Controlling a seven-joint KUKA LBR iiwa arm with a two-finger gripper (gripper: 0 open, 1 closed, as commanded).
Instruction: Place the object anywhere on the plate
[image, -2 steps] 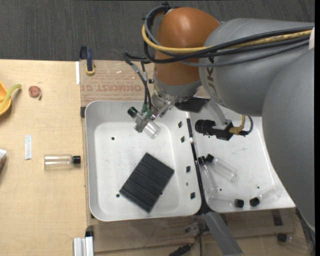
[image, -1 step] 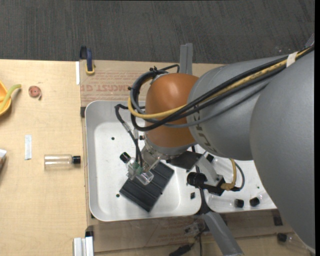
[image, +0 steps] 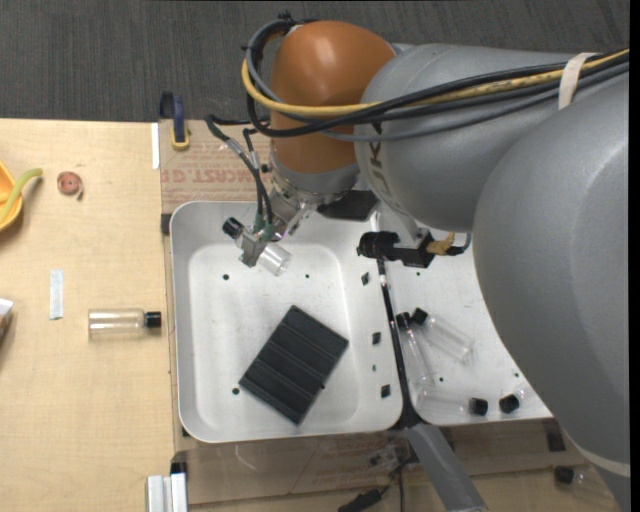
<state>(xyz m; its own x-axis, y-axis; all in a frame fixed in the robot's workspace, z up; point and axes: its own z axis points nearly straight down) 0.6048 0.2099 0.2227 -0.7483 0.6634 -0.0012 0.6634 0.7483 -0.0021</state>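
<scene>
In the left bin (image: 195, 400), toward its near edge, a black ribbed plate (image: 294, 362) lies flat. Farther back, near the far edge, the gripper (image: 262, 243) holds a clear vial (image: 272, 259) between its closed fingers, above the bin floor.

One fixed cam, mounted above the bench, looking down at a slant. It takes in both white bins: left bin (image: 195, 330) sits near centre w/ its full outline in frame, right bin (image: 470, 370) is partly covered. The grey KUKA arm (image: 500, 180) enters from frame right & sits v. close to the lens, taking up most of the upper right. Wooden benchtop (image: 80, 400) fills the left side; dark floor strip runs along the top edge.
</scene>
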